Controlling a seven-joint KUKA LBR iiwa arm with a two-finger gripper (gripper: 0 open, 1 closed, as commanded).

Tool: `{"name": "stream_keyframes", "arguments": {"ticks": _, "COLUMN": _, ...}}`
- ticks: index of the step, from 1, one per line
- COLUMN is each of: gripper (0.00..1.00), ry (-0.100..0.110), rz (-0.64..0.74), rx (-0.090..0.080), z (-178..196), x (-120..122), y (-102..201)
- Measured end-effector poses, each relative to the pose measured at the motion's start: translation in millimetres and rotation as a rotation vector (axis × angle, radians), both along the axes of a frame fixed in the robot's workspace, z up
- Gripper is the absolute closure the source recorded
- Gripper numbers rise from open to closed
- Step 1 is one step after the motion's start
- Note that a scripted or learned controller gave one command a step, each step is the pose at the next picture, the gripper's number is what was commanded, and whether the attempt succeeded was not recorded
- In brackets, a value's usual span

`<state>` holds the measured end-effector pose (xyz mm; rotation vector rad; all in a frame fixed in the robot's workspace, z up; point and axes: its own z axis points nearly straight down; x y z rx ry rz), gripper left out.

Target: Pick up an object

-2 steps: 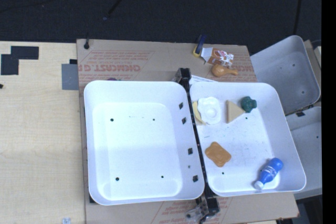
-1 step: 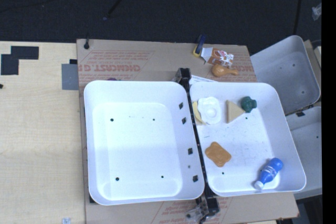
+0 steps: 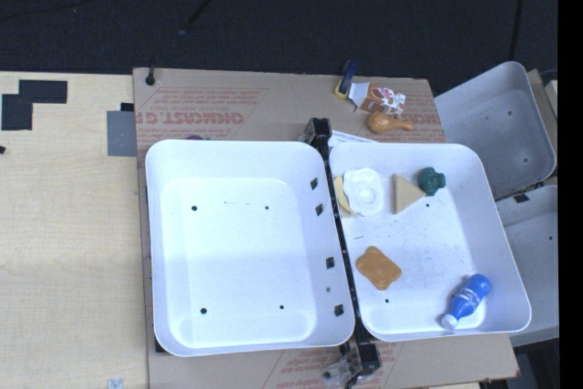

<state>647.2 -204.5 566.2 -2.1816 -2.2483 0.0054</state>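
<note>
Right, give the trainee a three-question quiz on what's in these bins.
1. True or false: the blue bottle lies in the left bin.
2. Which item sits nearest the right bin's front right corner? A) fried egg B) blue bottle C) brown cracker
3. Fill in: the green toy sits beside the pale ____.

Key: 1 false; 2 B; 3 wedge.

Arm pose and jaws' state indeterminable.
</note>
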Motion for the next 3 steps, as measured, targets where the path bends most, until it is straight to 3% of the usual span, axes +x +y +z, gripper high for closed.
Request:
{"name": "stream_keyframes", "arguments": {"ticks": 1, "gripper": 0.0, "ry": 0.001, "rz": 0.001, "rx": 0.0, "z": 0, "x": 0, "y": 0}}
{"name": "stream_keyframes", "arguments": {"ticks": 2, "gripper": 0.0, "ry": -0.002, "rz": -0.024, "rx": 0.0, "z": -38, "x": -37, "y": 5}}
{"name": "stream_keyframes", "arguments": {"ticks": 3, "gripper": 1.0, "ry": -0.005, "rz": -0.019, "rx": -0.001, "z": -26, "x": -35, "y": 5}}
